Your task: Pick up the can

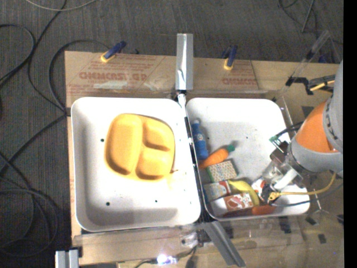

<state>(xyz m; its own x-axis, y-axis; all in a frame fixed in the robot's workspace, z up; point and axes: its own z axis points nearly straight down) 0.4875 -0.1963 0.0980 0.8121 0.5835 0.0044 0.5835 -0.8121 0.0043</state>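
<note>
In the right bin, a cluster of things lies near the front wall. A red-labelled can lies on its side there, with a yellow piece against its top. My gripper hangs low over the front right part of this bin, just right of the yellow piece and the can. Nothing shows between its fingers. The arm's orange band sits above it at the right.
A blue bottle, an orange carrot, a green box and a pale carton lie along the right bin's left side. A small orange-red thing lies by the front wall. The left bin holds a yellow divided plate.
</note>
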